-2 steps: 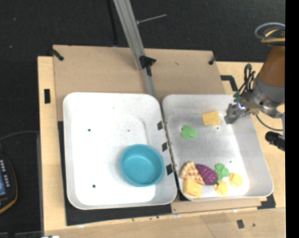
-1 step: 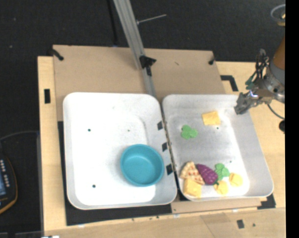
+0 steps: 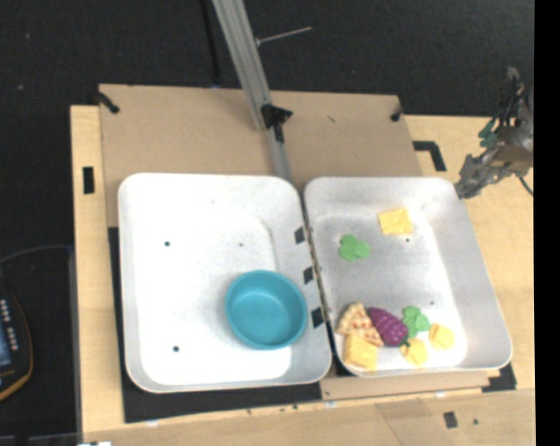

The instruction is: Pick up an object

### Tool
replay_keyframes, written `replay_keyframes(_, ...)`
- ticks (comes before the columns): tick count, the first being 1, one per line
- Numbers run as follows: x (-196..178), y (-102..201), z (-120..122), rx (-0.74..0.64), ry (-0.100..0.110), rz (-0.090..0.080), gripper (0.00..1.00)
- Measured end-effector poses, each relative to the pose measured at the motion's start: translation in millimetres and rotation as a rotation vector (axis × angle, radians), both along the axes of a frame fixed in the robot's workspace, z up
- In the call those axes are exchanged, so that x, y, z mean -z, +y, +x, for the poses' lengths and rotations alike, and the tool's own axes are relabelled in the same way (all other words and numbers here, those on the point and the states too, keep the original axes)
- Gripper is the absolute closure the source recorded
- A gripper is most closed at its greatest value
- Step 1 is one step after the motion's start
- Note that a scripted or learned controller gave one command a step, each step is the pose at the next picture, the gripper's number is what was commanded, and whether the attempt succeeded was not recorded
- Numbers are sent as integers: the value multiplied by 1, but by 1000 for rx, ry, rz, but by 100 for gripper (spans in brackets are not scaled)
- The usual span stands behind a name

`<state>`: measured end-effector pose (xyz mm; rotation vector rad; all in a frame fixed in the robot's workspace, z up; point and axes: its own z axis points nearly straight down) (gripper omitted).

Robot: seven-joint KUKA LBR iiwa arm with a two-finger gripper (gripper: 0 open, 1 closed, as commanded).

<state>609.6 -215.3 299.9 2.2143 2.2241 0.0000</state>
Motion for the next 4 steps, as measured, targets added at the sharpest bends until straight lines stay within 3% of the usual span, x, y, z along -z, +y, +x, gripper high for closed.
replay_keyframes(2, 29, 92, 17, -1, 2, 2, 100)
replay_keyframes(4, 21, 195, 36, -2, -1, 3, 100)
